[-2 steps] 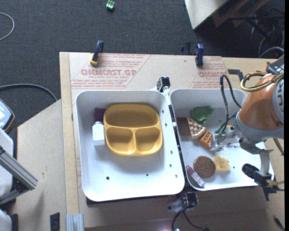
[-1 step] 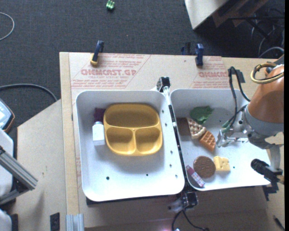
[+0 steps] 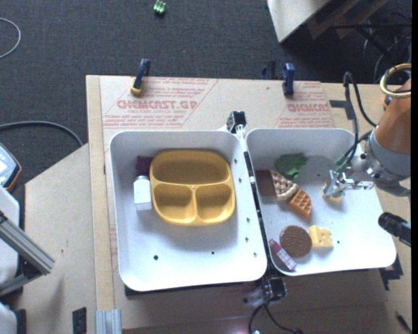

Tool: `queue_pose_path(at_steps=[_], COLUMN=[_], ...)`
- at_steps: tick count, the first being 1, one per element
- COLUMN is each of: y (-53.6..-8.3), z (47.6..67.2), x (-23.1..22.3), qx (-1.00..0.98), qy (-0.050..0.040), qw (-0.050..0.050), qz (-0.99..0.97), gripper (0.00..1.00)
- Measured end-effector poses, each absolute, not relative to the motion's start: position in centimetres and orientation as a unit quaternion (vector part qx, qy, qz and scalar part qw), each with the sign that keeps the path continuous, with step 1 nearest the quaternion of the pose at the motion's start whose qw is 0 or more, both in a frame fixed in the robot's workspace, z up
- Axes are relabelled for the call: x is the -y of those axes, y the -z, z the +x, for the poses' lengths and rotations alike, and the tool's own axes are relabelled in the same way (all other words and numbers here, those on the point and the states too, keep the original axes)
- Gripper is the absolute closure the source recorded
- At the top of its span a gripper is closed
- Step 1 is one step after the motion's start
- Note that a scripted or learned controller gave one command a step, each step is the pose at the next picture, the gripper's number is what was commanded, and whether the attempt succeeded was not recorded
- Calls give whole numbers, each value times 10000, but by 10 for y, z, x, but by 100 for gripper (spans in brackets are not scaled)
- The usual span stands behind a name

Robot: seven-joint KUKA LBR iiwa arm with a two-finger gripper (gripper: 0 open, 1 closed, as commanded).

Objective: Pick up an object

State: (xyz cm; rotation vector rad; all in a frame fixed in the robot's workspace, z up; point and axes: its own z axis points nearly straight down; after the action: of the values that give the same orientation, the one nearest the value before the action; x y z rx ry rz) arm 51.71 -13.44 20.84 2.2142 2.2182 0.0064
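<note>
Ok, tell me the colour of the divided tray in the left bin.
Yellow: the divided tray, seen in the camera view.

A light wooden bench (image 3: 98, 196) printed with red lettering stands on dark carpet (image 3: 65, 39), and two shallow white bins sit on it side by side, the left bin (image 3: 121, 196) and the right bin (image 3: 366, 251) touching along their inner rims. Two clamps grip the bench's far edge, one with a yellow tip (image 3: 139, 78) on the left and a blue one (image 3: 288, 78) further right. A small green object (image 3: 159, 7) lies on the carpet beyond the bench, and a thin pale cable (image 3: 13, 36) loops at the far left.
</note>
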Motion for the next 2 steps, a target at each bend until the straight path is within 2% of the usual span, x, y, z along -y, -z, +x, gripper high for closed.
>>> queue_pose_path(at_steps=[1,2], y=[-226,-236], z=[518,542], x=[134,87], qx=[-7077,-7092], qy=[-10,-16], qw=[22,17], qz=[7065,7050], gripper=[100,100])
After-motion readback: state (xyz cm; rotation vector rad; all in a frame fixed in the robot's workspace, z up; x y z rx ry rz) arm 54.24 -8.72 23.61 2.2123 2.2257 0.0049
